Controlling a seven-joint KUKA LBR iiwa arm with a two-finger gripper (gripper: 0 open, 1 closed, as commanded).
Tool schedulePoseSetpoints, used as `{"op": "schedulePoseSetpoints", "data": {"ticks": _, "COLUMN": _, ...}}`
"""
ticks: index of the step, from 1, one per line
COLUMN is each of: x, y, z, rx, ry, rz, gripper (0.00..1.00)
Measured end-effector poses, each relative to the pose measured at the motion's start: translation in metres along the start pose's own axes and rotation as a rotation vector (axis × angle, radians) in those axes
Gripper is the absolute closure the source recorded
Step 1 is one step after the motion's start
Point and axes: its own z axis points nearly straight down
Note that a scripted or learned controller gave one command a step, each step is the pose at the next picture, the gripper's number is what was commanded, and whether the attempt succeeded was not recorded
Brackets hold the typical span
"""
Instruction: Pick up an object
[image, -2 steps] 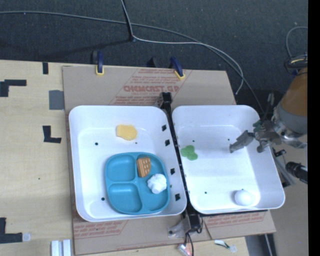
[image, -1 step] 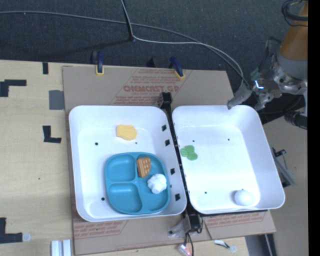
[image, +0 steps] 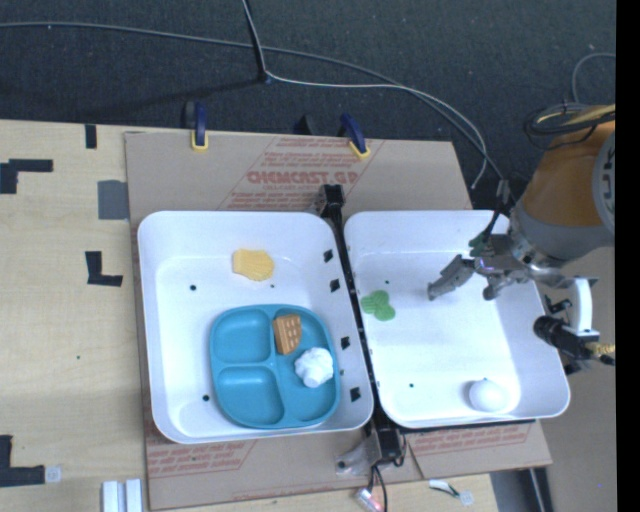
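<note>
Green object (image: 378, 306) lies flat, no clear long axis discernible.

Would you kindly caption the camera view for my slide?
Gripper open above the right bin, near a green piece; left bin holds a blue tray.

Wooden bench (image: 60, 330), cardboard sheet (image: 290, 170) clamped on it, two white bins (image: 160, 300) side by side.
</note>
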Motion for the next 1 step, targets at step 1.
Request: {"op": "schedulePoseSetpoints", "data": {"ticks": 1, "x": 0.0342, "y": -0.0138, "z": -0.0623, "rx": -0.013, "ry": -0.002, "rz": -0.003, "gripper": 0.00}}
